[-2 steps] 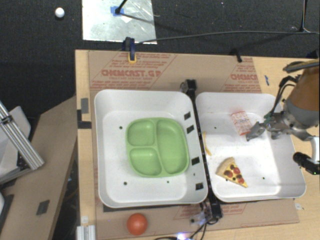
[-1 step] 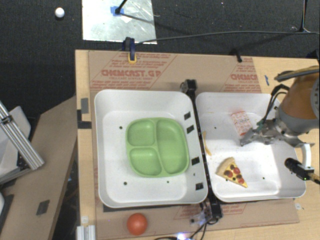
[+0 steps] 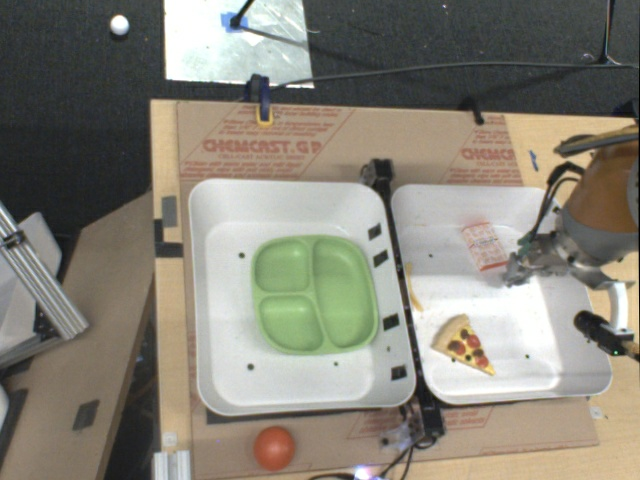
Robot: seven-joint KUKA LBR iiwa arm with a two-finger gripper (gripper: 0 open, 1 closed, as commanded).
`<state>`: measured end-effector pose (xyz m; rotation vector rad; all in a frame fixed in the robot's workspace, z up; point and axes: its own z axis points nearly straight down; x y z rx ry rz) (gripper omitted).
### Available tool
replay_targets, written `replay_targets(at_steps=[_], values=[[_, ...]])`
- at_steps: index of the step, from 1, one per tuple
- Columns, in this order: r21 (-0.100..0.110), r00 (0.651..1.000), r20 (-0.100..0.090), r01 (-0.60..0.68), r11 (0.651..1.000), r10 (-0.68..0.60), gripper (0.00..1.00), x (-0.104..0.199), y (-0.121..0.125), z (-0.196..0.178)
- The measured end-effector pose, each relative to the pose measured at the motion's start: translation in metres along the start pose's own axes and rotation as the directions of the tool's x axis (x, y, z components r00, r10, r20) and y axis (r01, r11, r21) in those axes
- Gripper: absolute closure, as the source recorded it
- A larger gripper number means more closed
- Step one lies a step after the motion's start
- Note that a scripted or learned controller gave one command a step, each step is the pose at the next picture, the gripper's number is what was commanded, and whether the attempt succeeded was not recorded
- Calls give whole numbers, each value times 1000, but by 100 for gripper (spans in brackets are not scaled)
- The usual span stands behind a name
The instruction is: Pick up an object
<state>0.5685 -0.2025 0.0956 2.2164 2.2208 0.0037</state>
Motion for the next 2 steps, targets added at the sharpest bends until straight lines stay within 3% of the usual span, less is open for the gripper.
replay_targets(at_steps=[2], values=[[-2,1000,1,3,1000,-3,100,-1,14,-105]])
